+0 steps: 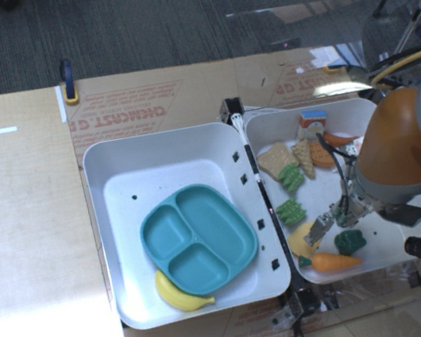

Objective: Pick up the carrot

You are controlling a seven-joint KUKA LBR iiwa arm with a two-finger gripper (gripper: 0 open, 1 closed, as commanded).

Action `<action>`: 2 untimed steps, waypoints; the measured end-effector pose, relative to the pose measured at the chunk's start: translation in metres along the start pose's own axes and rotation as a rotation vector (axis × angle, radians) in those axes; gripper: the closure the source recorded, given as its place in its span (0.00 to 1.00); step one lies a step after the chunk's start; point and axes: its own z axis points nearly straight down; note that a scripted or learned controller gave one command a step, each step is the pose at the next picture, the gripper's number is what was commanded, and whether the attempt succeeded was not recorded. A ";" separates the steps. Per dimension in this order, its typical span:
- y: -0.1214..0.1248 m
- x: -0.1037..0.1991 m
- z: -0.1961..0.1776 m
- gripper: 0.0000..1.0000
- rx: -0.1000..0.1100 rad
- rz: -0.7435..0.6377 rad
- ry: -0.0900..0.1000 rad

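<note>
Cardboard sheeting covers the bench under both white bins, with dark carpet beyond the far edge. The carrot (337,261) lies on its side at the near edge of the right bin (387,255), pointed end toward my arm's side, its blunt end next to a yellow piece (298,240). Just above it sits a dark green broccoli-like toy (350,241). My claw (334,218) hangs over the bin floor just above and left of that green toy, near the carrot but apart from it; whether my fingers are spread or closed I cannot tell, and nothing shows between them. Farther back in the same bin lie green vegetable pieces (290,212), a bread slice (275,160) and other toy food. The left bin (115,221) holds a teal divided plate (199,238) with a banana (180,294) touching its near-left rim.
</note>
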 end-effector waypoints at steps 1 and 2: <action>-0.004 -0.002 0.010 0.00 0.005 0.305 0.001; -0.002 0.003 0.010 0.00 0.004 0.568 0.000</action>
